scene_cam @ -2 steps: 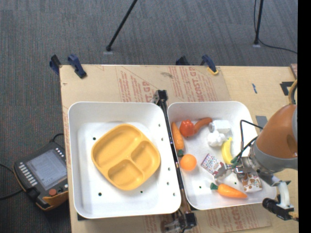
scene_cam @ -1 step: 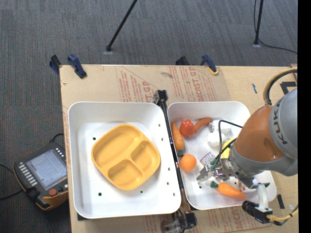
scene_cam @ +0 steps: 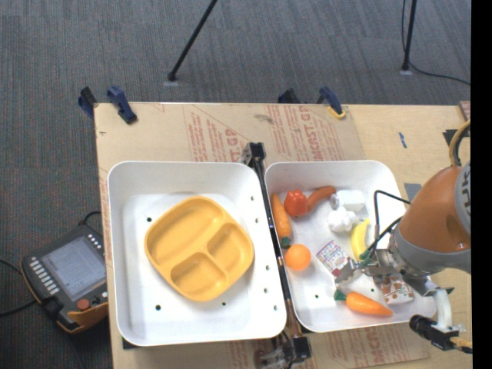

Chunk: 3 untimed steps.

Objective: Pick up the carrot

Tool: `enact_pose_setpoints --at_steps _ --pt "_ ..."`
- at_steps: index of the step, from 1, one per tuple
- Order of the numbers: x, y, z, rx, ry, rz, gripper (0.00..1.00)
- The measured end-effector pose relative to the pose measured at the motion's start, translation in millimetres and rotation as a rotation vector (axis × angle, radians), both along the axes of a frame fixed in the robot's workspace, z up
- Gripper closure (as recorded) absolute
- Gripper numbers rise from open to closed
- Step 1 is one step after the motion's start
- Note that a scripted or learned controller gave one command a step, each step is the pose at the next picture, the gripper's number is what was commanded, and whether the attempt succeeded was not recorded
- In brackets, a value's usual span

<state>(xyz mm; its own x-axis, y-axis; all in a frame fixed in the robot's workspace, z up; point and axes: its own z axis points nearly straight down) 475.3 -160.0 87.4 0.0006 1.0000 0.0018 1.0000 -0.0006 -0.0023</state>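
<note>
Here, the left shallow white bin (scene_cam: 123, 206) holds only a yellow three-part plastic plate (scene_cam: 199, 247). The right white bin (scene_cam: 384, 177) carries the clutter: a long orange carrot (scene_cam: 281, 217) against its left wall, a second stubby carrot (scene_cam: 367, 304) near the front, an orange ball (scene_cam: 297, 257), a yellow banana (scene_cam: 360, 238). The hand (scene_cam: 361, 269) hovers just above the stubby carrot; whether it is open, I cannot tell.

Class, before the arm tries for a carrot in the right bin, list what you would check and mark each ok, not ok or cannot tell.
1. Carrot in view near the right bin's front wall: ok.
2. Carrot top uncovered: ok.
3. Second carrot by the left wall, target ambiguous: not ok.
4. Pincer close above the front carrot: ok.
5. Pincer opening: cannot tell.
6. Snack packet crowding the carrot: not ok.
</note>
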Motion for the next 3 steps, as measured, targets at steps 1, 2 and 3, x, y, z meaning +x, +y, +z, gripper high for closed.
enact_pose_setpoints --at_steps 1,2,3 --pt "0 45 0 0.001 0.001 0.002 0.0" --pt "0 11 0 -0.001 0.0 -0.001 0.0" --pt "0 27 0 0.001 0.001 0.001 0.0"
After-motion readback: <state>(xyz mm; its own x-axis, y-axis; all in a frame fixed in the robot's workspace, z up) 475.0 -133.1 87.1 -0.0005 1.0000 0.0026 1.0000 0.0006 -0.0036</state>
